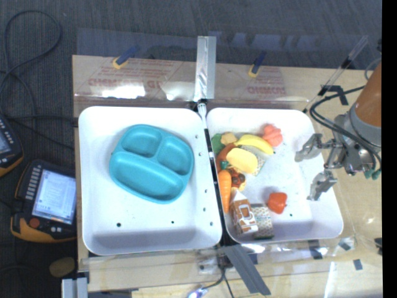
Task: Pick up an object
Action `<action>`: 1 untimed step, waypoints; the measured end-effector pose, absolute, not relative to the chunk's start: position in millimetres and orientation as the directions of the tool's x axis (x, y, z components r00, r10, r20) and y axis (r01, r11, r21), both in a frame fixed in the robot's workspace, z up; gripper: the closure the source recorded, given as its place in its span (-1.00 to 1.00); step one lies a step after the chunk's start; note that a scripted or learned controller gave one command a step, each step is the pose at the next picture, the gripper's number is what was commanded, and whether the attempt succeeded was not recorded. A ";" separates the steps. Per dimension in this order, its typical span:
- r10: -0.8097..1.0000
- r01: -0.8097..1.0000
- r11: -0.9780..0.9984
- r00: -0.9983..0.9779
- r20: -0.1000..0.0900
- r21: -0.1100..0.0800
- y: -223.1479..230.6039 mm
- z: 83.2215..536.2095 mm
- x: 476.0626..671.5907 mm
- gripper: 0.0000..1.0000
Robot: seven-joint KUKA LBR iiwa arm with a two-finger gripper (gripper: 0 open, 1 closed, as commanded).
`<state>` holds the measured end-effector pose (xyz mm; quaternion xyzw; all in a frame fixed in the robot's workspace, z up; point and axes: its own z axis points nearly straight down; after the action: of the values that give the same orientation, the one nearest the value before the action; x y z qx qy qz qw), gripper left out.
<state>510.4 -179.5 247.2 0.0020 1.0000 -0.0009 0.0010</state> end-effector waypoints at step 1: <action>0.062 0.062 0.998 -0.998 -0.014 -0.005 -165.9 90.5 530.8 -1.00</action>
<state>530.8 -165.9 90.5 0.0312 0.9995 -0.0027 0.0068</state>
